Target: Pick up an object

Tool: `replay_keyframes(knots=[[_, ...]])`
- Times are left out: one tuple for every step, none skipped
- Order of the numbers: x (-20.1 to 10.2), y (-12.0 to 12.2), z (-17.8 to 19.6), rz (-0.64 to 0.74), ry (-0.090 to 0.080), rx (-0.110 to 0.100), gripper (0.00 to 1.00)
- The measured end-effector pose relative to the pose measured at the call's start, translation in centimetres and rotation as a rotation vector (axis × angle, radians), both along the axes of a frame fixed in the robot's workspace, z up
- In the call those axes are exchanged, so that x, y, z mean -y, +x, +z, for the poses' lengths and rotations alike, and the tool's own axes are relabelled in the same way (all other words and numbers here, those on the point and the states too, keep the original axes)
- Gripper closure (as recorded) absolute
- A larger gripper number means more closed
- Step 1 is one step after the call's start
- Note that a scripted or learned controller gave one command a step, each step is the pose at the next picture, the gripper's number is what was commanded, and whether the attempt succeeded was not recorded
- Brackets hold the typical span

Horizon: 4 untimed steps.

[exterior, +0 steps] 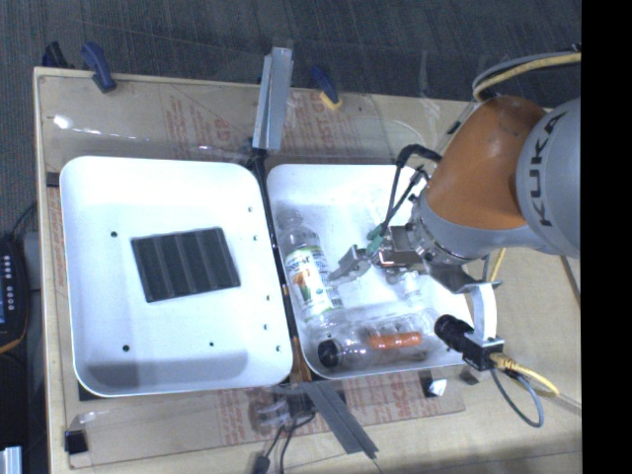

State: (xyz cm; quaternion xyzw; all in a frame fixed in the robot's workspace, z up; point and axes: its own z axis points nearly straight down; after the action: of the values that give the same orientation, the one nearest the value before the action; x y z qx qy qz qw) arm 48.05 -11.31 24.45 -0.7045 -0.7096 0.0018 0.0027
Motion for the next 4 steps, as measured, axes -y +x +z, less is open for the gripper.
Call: replay_keyframes(knots=[[-4.2, 0.0, 0.4, 0.108, 0.000, -0.001, 0.00], [0.5, 2.0, -7.7, -0.045, -0.001, -0.001, 0.00], [3.0, 8.4, -13.2, 0.029, 0.000, 0.001, 0.00], [0.9, 9.3, -15.3, 0.066, 0.000, 0.001, 0.00]])
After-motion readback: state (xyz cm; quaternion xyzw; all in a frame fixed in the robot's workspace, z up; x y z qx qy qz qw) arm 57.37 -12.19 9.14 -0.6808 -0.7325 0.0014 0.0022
